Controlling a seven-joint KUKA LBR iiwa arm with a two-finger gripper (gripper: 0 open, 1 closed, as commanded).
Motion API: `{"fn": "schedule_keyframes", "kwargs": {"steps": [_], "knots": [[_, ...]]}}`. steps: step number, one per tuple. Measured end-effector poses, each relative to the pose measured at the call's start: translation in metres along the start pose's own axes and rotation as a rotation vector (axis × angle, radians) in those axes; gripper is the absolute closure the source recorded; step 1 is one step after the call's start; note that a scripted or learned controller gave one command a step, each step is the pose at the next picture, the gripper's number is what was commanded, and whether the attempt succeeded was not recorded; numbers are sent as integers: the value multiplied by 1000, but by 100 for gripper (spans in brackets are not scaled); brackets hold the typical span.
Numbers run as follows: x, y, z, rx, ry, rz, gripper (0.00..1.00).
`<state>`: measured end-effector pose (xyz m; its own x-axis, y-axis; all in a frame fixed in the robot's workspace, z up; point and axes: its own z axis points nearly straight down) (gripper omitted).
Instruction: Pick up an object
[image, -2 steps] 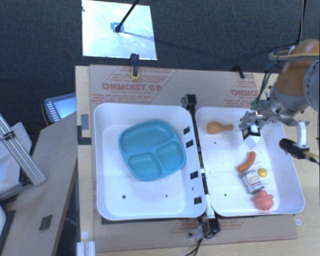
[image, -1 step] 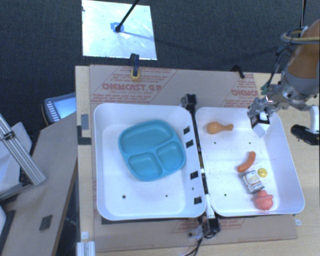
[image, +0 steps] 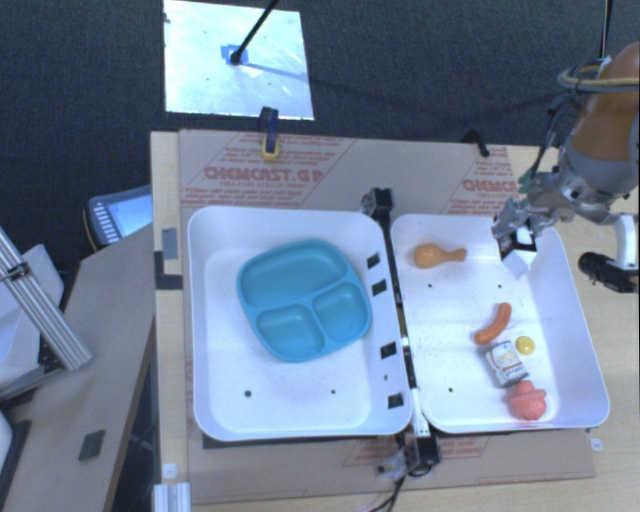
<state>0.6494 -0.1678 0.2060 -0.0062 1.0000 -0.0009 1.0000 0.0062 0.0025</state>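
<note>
Gripper: we can't tell its opening; it hovers over the right bin's far edge, nothing visibly held.
Closest target: toy drumstick, lying just left.

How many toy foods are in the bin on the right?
5. A drumstick at the bin's back, a sausage mid-right, a small yellow piece and a can below it, a pink toy in front.

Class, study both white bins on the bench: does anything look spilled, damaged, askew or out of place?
Nothing stands out as spilled or broken. The blue divided plate sits slightly askew in the left bin. In the right bin, the small can lies tipped on its side between the sausage and the pink toy.
</note>
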Motion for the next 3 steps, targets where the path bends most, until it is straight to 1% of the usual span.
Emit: {"fn": "schedule_keyframes", "kwargs": {"steps": [2,3], "knots": [[126,-19,-3,3,2,-3,100],[169,-29,-10,2,3,-3,100]]}}
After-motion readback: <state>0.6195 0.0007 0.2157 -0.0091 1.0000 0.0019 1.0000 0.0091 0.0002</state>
